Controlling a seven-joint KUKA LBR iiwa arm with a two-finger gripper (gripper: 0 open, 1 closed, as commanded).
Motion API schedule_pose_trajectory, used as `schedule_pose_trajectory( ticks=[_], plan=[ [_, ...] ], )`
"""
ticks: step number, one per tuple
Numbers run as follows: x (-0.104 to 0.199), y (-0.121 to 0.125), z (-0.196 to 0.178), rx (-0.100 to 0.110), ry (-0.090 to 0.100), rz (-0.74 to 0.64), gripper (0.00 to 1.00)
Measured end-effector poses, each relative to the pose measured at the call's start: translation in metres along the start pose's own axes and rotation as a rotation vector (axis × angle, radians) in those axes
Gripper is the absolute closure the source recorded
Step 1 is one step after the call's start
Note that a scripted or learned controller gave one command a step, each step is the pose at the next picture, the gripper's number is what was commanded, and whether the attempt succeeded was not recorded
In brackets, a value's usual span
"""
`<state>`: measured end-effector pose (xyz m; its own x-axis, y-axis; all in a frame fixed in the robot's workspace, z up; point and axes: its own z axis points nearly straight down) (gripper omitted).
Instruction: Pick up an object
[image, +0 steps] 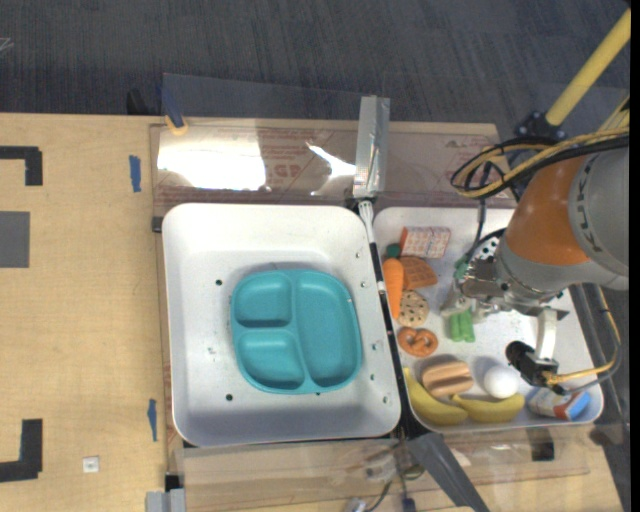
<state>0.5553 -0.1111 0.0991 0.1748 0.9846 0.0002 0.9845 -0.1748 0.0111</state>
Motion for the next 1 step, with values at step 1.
schedule_pose_trajectory(
  ticks=[1],
  plan=[
    [0.0768,0.0186,-0.0884,0.005,0.003,-0.096,1.0]
  ],
)
